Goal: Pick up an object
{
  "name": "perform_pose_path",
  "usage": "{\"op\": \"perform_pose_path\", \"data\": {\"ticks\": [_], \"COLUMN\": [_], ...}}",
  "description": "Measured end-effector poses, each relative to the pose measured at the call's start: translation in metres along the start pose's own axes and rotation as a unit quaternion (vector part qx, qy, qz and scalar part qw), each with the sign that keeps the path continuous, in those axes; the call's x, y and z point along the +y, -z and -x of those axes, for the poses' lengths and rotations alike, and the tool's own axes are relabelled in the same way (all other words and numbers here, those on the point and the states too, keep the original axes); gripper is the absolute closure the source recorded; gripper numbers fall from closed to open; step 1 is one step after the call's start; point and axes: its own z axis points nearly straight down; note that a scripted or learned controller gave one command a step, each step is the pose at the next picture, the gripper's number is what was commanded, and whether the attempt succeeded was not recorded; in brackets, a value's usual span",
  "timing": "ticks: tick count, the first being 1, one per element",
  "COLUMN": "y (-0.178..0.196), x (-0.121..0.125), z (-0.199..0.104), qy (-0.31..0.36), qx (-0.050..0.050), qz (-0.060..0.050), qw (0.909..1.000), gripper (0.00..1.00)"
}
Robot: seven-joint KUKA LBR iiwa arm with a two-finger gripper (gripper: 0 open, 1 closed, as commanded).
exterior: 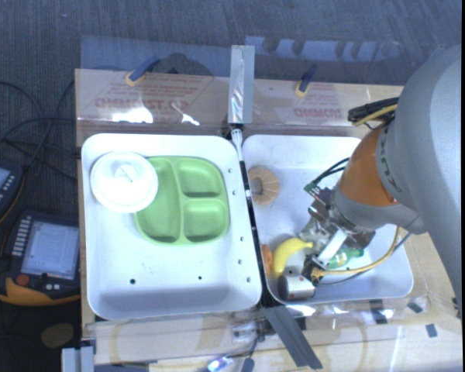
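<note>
1. My arm (430, 153) enters from the right side of the camera view. Its grey body covers the upper right corner, and the orange band (368, 173) sits above the wrist.
2. My gripper (319, 256) is down inside the right bin (294, 157), over the bin's lower middle area.
3. Finger state: I cannot tell whether my fingers are apart or together. The wrist, cables and fittings overlap them from this angle.
4. Grasp state: nothing is visibly clamped between my fingers.
5. Task objects in the right bin:
   - A yellow banana (287, 252) lies just left of my gripper, near the bin's left wall. Whether it touches my gripper is unclear.
   - A grey metallic cylinder (294, 286) lies below the banana, close to the bin's front edge and just beside my gripper.
   - A round tan disc (263, 185) lies in the upper left part of the bin, well apart from my gripper.
6. A yellow cable (376, 258) loops from my wrist across the bin floor toward the right.
7. Left bin (163, 281) contents:
   - A green divided tray (186, 200) rests in the upper middle area.
   - A white round lid (124, 180) overlaps the tray's upper left corner.
8. The two bins sit side by side, with a divider strip (246, 208) between them.
</note>
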Motion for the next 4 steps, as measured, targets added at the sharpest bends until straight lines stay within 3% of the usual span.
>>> {"op": "perform_pose_path", "data": {"ticks": [1,2,3,4], "y": [0.001,0.092,0.092,0.132], "x": [-0.011,-0.037,-0.037,-0.021], "z": [0.010,0.002,0.002,-0.010], "qy": [0.033,0.201,0.200,0.232], "qx": [0.004,-0.001,-0.001,0.000], "qz": [0.003,-0.009,-0.010,-0.007], "qw": [0.9994,0.9796,0.9796,0.9728], "gripper": [1.00,1.00,0.00,0.00]}}
